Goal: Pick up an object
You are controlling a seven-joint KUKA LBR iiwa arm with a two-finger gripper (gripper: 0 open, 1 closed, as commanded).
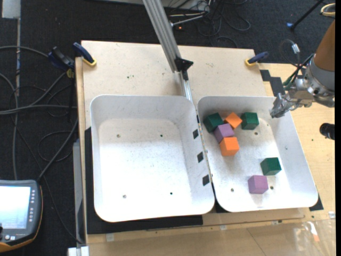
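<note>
Going left to right: there's a grey screen unit (18, 212) sitting off the bench at the bottom left, with black cables (32, 68) trailing over the dark floor above it. The bench (133, 63) is a pale board with a yellow-and-blue clamp (84, 55) at its far left corner and another clamp (256, 58) at the far right.

The left bin (106, 116) is shallow and white with a few dark specks on its floor. A metal pole (162, 28) slants down from the top and ends right about where the two bins meet.

The right bin (298, 180) has all the blocks. Near the far end there's a cluster: a green block (213, 121), an orange block (233, 120), another green block (250, 120), a purple block (224, 132) and a second orange block (229, 146) just below it, all touching or nearly so. Well apart, toward the near right, sit a third green block (271, 166) and a second purple block (258, 184). They're all cubes, so no real long axis; the clustered ones are turned at different angles.

The gripper (278, 110) hangs over the far right rim of the right bin, tipped down and leftward. It's too small and dark to say how wide it's spread. Nothing visible in it, and it's not touching any block.
</note>
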